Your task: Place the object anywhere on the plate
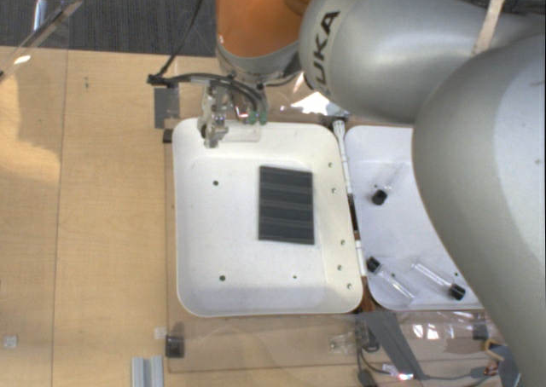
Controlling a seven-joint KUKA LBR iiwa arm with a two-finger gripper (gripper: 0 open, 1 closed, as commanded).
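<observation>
A dark grey ribbed plate (286, 205) lies flat in the middle of the left white bin (205, 283). My gripper (232, 121) hangs over that bin's far left corner, up and to the left of the plate and apart from it. Something pale and see-through seems to sit just under the gripper, but it is too faint to tell what it is. In the right bin (384, 151) lie three clear tubes with black caps: one near the middle (378, 193), one at the front left (388, 279) and one at the front right (439, 281).
The grey arm and its orange band (256, 2) cover the upper right and much of the right bin. A wooden bench (85, 206) stretches to the left. Small brackets (165, 106) stand by the left bin's far corner, and cables lie at the front right (401, 360).
</observation>
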